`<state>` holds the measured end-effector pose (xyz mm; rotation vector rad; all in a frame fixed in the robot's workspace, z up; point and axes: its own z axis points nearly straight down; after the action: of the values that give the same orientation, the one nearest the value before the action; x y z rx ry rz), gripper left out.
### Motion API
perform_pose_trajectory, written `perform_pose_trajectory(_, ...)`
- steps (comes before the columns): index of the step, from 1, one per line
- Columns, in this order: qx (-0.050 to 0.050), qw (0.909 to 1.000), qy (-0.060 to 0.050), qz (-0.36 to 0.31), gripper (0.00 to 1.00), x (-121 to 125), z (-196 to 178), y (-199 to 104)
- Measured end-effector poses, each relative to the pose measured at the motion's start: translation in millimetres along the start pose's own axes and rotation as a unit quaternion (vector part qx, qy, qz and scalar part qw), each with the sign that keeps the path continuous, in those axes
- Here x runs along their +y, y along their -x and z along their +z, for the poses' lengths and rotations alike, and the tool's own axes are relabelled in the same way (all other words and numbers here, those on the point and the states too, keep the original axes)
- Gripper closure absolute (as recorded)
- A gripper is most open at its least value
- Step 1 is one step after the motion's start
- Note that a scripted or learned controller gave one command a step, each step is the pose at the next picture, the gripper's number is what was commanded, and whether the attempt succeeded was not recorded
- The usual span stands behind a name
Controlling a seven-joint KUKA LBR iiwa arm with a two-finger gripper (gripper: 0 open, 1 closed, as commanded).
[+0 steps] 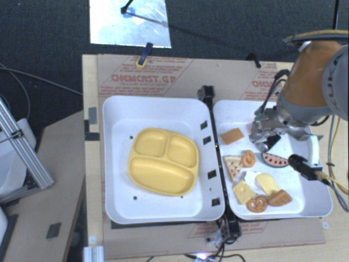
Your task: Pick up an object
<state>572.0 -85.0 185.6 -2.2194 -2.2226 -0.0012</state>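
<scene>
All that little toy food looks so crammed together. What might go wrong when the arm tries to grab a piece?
The tool hangs over the right bin, beside the watermelon slice. The pretzel, pizza slice and cheese sit packed closely, so it may nudge neighbours or pinch two. Flat pieces like the cracker may slip out.

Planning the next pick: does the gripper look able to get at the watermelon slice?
Probably yes. The gripper hovers just above the watermelon slice in the right bin, and nothing covers it.

I've got one fixed cam above the bench (163, 70), looking down at a slant, mid-range; both bins in frame, arm (316, 75) entering from 3 o'clock.
</scene>
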Motion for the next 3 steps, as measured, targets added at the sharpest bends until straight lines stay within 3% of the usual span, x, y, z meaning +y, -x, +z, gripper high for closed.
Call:
perform_pose_trajectory(1, 0.0, 1.0, -0.002, 0.0, 1.0, -73, 2, -22)
perform_pose_trajectory(2, 0.001, 1.0, 0.007, -0.006, 1.0, -84, -121, -93)
perform_pose_trajectory(3, -0.001, 1.0, 0.003, 0.001, 1.0, -85, -162, -62)
